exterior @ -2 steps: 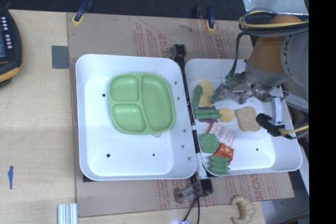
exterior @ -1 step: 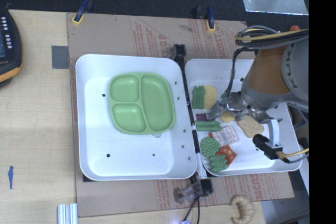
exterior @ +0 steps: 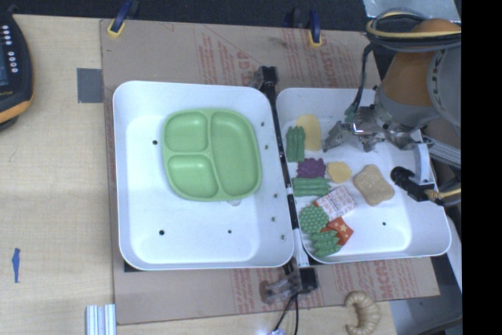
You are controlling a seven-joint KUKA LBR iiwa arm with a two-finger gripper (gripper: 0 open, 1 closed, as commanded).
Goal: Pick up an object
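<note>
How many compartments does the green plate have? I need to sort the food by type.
3. The green plate in the left bin has one long compartment on its right side and two smaller ones at upper left and lower left.

One fixed camera looks down at a slant from above the bench [exterior: 55,192], taking in both white bins side by side: the left bin [exterior: 141,239] and the right bin [exterior: 408,235]. The arm [exterior: 416,71] enters from the right edge.
</note>
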